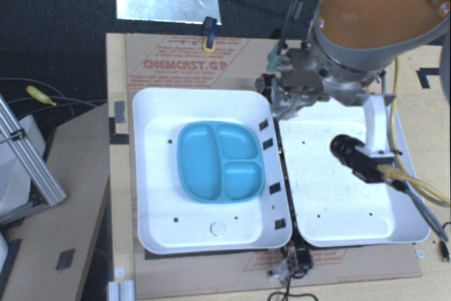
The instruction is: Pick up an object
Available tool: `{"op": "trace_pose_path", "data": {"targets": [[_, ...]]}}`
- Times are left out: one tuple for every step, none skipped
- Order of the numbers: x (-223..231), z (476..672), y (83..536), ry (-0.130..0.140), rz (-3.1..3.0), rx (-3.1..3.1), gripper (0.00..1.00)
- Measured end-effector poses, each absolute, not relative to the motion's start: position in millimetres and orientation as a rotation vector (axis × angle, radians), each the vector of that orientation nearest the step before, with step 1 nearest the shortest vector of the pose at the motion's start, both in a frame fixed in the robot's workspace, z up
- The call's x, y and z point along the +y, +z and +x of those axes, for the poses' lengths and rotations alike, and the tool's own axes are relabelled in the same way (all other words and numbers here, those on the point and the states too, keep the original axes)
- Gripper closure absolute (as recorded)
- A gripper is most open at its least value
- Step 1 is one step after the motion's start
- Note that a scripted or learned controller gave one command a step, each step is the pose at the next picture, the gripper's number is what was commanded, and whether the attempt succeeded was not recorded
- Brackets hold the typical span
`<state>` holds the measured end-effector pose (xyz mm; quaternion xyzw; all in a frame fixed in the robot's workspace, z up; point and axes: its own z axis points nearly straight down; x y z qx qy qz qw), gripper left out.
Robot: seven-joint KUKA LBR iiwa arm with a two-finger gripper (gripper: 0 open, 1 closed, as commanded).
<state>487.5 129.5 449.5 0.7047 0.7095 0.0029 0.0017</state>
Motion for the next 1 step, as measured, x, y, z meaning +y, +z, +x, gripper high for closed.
{"op": "trace_pose_path", "data": {"targets": [[129.3, 488.2, 460.4, 0.013, 2.206, 2.230, 1.00]]}}
